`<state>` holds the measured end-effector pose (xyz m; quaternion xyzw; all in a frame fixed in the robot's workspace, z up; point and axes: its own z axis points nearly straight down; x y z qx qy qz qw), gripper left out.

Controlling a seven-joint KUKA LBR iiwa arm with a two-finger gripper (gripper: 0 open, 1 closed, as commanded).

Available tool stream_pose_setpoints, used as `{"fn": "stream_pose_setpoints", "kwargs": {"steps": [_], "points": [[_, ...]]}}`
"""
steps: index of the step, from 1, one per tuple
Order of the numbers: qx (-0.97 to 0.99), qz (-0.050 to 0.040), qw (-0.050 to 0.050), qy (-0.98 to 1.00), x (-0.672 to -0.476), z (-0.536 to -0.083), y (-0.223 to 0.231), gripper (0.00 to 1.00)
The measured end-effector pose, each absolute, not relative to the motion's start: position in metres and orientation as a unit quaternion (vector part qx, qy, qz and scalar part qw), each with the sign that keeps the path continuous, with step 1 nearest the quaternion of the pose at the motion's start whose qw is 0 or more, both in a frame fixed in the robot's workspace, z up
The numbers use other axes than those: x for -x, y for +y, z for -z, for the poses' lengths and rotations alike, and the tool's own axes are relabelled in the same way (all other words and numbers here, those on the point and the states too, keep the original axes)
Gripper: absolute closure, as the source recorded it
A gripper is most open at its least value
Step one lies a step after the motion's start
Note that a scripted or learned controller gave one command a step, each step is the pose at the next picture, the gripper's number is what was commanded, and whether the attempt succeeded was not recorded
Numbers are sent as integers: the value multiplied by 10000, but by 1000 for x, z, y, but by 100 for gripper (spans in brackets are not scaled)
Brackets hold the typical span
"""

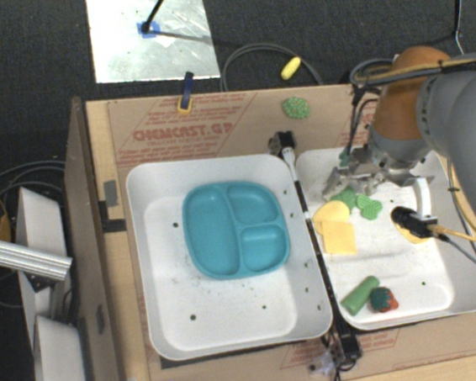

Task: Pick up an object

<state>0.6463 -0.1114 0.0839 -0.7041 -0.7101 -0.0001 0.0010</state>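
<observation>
While the grey arm reaches in from the right of the frame, its hand hangs over the upper part of the right shallow white bin, just above a small green soft-looking piece; whether its fingers stand apart or together I cannot tell. Nearest below it lies a flat yellow wedge-shaped piece, centre-left in that bin, its long axis running roughly up and down the frame. It looks light, thin and smooth, so I judge it best pinched across its narrow width at an edge. A green cylinder lies lower in the bin, slanting from lower left to upper right, touching a small red-and-blue ball. A blue divided plastic tray sits in the left white bin.
</observation>
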Motion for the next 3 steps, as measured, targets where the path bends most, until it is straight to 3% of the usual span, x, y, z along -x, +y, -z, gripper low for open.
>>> {"fn": "stream_pose_setpoints", "kwargs": {"steps": [1, 2, 3], "points": [[7051, 19, -16, -7091, -648, -96, -115, 100], [7051, 19, -17, -7091, -648, -96, -115, 0], [7070, 1, -10, -7072, -630, -85, -139, 0]]}}
